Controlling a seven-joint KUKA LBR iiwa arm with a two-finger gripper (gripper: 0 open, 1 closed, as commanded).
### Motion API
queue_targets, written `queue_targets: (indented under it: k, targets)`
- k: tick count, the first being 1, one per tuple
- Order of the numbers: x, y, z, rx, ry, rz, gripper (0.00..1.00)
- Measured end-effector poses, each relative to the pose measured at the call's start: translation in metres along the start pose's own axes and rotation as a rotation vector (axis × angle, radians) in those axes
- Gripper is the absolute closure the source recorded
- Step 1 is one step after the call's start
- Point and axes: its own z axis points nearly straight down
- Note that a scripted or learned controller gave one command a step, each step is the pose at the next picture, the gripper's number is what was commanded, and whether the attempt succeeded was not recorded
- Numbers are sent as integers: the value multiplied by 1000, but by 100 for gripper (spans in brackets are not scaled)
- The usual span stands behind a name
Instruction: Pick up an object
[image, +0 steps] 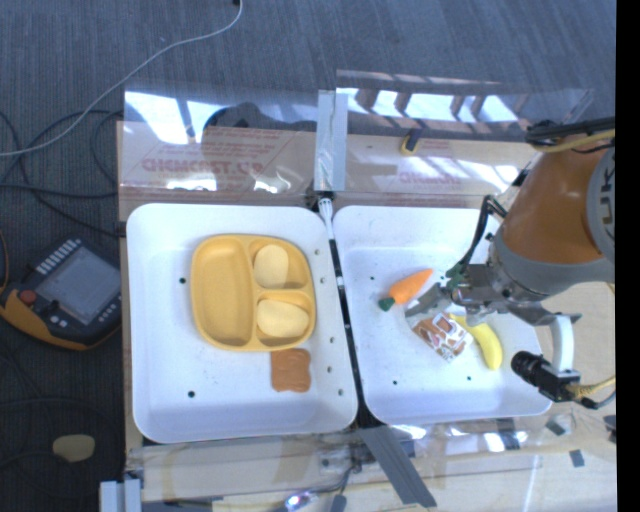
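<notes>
**Arm low over the right bin, beside the carrot**

Dark grey carpet (420, 40) surrounds a bench holding two shallow white bins side by side, with clear plastic sheeting (250, 150) along their far edge and loose cables trailing across the floor at upper left.

On the carpet to the left lies a handheld control unit (65, 295) with a dark screen and an orange-yellow casing.

The left bin (160, 400) holds a yellow divided tray (222, 295) with one long compartment and two smaller ones. Each small compartment has a pale, rounded, bun-like item (271, 265) in it. A brown, toast-like square (291, 371) lies on the bin floor just in front of the tray, near its right corner.

The right bin (400, 240) holds three things close together. A toy carrot (408, 288), orange with a green tip, lies tilted near the middle. In front of it and to the right sits a small crinkled packet (443, 335) in brown and white. A yellow banana (487, 345) lies just beside the packet on its right.

The arm (560, 215) reaches in from the right, its orange band large above the wrist. The gripper (445, 295) sits low over the right bin, just right of the carrot and directly above the packet. Whether its jaws are parted or closed cannot be made out, and nothing can be seen held between them.
</notes>
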Motion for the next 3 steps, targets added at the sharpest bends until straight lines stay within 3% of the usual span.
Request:
queue_targets:
  k: [1,2,3]
  targets:
    - [-6,80,59,1,-1,-41,0]
    - [-33,106,121,-12,-3,-112,0]
    - [-34,107,111,-14,-3,-111,100]
